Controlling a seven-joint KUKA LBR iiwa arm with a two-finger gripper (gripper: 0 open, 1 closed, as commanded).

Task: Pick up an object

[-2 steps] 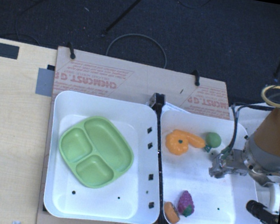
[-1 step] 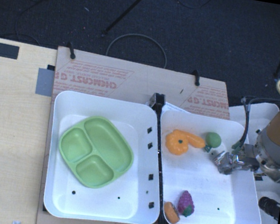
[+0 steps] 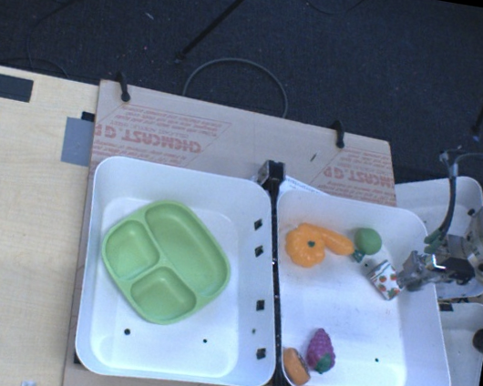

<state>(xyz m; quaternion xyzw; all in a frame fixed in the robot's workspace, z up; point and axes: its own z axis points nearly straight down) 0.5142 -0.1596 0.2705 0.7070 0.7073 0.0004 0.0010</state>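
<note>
The gripper (image 3: 414,272) sits at the right bin's (image 3: 376,373) edge, touching a little white carton (image 3: 383,279) lying slanted just left of it; I cannot tell its grip.

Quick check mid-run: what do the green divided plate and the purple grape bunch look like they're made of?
Green divided plate: looks like moulded plastic, matte to satin, one even colour with soft rounded compartment edges. Purple grape bunch: probably a toy of plastic or rubber, bumpy surface with a dull sheen; too small to say which.
</note>
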